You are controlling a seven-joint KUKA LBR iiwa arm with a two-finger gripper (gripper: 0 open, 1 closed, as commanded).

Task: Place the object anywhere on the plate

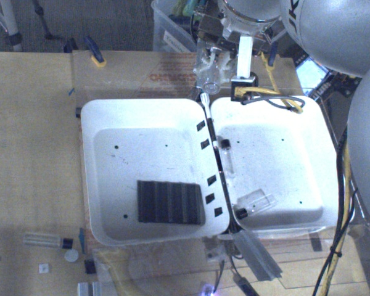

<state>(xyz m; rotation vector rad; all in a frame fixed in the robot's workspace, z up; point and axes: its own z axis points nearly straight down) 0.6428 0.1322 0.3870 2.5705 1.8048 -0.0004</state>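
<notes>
A black ribbed plate [170, 202] lies in the left bin [98, 122]. The gripper [208, 73] hovers beyond that bin's far right corner, gripping a clear object [209, 66].

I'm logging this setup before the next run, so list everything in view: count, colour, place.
bins: two, white, side by side on the bench.
ribbed plate: one, black, left bin, near front.
clear tube: one, transparent with dark cap, right bin, front left.
slim tube: one, clear with dark end, right bin, by the divider.
clamp: one, blue, bench's far edge.
tool: one, above the bins' far rim; fingers unclear.
</notes>
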